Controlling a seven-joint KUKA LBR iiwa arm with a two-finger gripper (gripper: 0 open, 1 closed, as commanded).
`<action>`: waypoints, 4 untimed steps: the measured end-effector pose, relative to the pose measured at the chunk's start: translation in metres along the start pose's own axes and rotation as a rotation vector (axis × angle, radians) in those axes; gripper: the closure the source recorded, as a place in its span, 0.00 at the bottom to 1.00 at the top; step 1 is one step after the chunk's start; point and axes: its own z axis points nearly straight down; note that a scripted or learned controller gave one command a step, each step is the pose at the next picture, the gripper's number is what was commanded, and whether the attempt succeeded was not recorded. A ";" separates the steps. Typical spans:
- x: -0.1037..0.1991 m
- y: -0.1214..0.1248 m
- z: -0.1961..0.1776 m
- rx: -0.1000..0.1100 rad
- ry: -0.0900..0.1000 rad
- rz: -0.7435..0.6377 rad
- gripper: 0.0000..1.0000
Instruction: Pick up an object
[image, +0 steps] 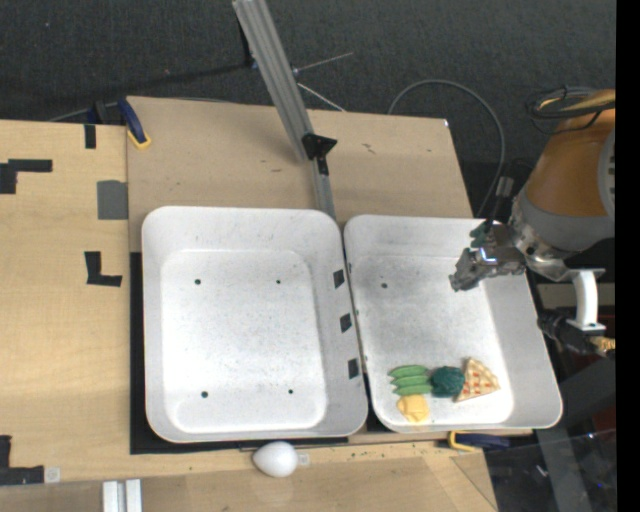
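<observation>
In the right bin (420, 300), near its front edge, lie a green pea pod (407, 376), a dark green broccoli piece (447, 380), a yellow piece (413, 406) and a pizza slice (480, 380), all close together. My gripper (468, 274) hangs over the bin's far right part, well behind those objects. Nothing shows between its fingers.
The left bin (240, 320) sits beside the right one. A white egg-shaped object (275, 459) lies on the bench in front of the left bin. A grey metal pole (290, 100) slants in from the top toward the gap between the bins.
</observation>
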 end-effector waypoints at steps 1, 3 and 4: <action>0.000 0.001 -0.053 0.001 0.000 0.001 1.00; 0.115 -0.005 -0.040 0.008 0.003 -0.005 1.00; 0.169 -0.014 -0.019 0.010 0.003 -0.004 1.00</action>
